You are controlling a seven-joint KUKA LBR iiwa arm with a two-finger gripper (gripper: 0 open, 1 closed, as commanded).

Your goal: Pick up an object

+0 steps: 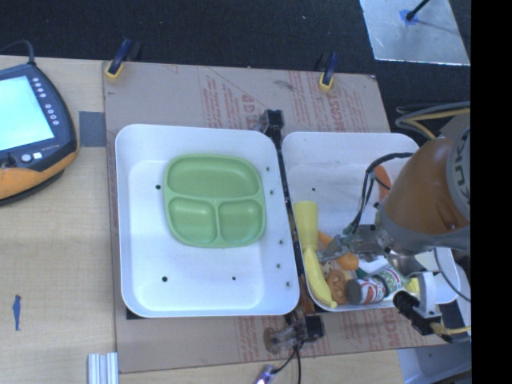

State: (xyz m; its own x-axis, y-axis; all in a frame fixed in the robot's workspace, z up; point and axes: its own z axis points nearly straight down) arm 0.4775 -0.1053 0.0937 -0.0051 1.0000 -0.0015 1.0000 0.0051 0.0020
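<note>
White plastic bins sit side by side on the wooden bench [56, 246], on a brown cardboard sheet [232, 94] held by two clamps at its far edge. The left bin [140, 214] holds a pale green divided plate [214, 200] with three compartments, lying flat in the bin's far half.

The right bin [336, 154] holds a cluster of small objects in its near half. A yellow banana [310, 250] lies along the bin's left wall, running from mid-bin toward the near edge. Just right of it are an orange piece [346, 261], a brownish item [339, 282] that cannot be identified, and a small can with a red and green label [376, 286] lying on its side.

The grey arm with its orange band [420, 190] reaches in from the right and hangs over this cluster. The claw [346, 248] is low among the objects, just right of the banana and beside the orange piece. How far apart the claw stands, and whether it grips anything, cannot be told from this angle.

A teach pendant with a lit screen [28, 130] rests on the bench at the far left.
</note>
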